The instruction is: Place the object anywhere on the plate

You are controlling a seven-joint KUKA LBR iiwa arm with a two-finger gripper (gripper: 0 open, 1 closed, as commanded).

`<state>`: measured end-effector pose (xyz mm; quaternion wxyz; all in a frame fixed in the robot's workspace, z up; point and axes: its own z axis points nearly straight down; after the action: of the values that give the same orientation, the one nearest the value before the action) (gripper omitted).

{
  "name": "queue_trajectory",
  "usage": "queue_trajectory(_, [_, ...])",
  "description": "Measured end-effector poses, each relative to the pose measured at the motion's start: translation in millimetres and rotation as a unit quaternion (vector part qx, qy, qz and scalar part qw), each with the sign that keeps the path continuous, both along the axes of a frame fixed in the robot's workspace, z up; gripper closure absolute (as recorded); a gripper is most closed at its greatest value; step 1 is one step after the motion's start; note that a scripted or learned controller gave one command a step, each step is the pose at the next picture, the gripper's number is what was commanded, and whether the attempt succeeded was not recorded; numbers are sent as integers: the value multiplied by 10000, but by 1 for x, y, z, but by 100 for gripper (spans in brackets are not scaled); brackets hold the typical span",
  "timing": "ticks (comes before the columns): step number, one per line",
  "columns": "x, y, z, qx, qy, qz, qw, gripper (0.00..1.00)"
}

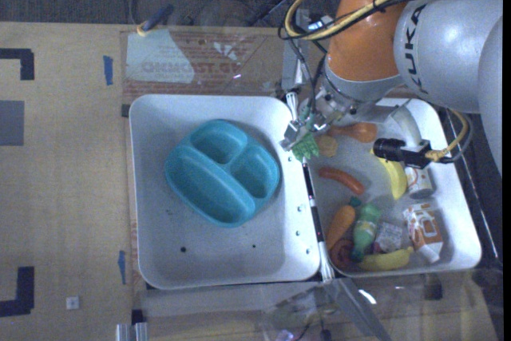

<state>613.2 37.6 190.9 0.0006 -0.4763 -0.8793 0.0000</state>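
Observation:
A teal divided plate (223, 172) lies in the left white bin (160, 251), with nothing on it. My gripper (302, 132) hangs over the divider between the two bins, just right of the plate's upper right edge. A small green leafy toy (304, 148) sits between its fingertips and the gripper is shut on it. The toy hangs at the left edge of the right bin (467, 239), beside a tan round piece (327, 146).
The right bin holds several toy foods: a red sausage (342, 178), a carrot (341, 224), a green bottle (366, 223), two bananas (394, 178) (386, 259), an orange piece (364, 132) and a small carton (423, 229). The arm covers that bin's back part.

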Motion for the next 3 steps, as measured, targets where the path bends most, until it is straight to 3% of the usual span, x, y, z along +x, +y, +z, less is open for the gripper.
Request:
queue_trajectory(1, [-15,-10,53,-3,-24,-754,9972,100])
queue_trajectory(2, [-15,-10,53,-2,-24,-756,9971,0])
queue_trajectory(3, [-14,-11,64,-1,-46,-767,9970,100])
